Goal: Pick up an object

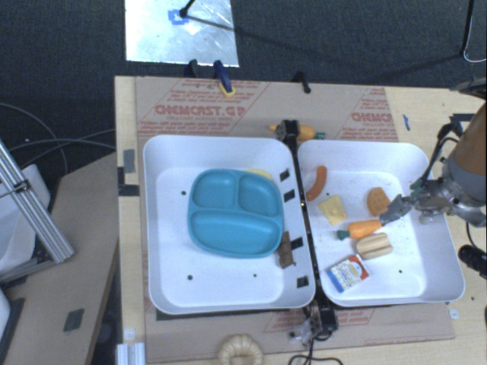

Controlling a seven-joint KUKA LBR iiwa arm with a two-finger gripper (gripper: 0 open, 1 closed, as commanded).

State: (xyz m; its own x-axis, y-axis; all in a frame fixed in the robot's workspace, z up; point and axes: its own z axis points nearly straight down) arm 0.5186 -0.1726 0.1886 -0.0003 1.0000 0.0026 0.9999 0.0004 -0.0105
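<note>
Jaws of the gripper [399, 208] hang low over the right bin [437, 280]; whether they are parted or closed cannot be told. Just beside their tip lie a carrot [364, 229] and a brown bread piece [377, 200]. Cardboard [199, 106] on the tabletop reads "CHEMCAST". A blue plate [233, 212] sits in the left bin [171, 226].

Dark carpet floor [61, 44] around cardboard-topped bench [251, 101]
</note>
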